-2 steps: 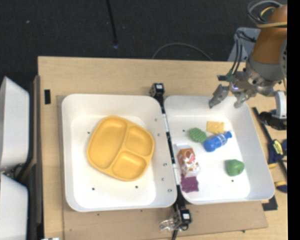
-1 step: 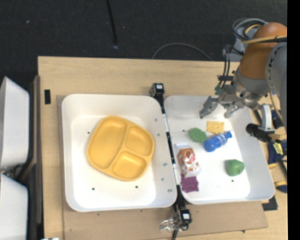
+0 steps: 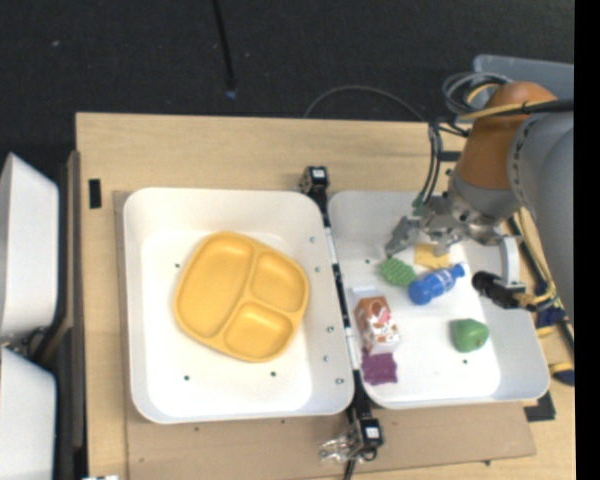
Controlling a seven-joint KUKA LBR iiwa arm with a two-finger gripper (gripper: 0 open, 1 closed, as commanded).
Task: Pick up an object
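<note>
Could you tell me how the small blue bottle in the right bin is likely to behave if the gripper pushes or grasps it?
The blue bottle lies on its side, so a nudge across its rounded body would probably roll it. It looks like small, light plastic, likely to skid on the smooth right bin. The green block beside it may get shoved too.

Left bin (image 3: 140,268): holds a yellow tray (image 3: 241,296) with three compartments.
Bench (image 3: 230,148): light wood, under both bins.
Cable (image 3: 220,38): black, on the dark floor behind.
</note>
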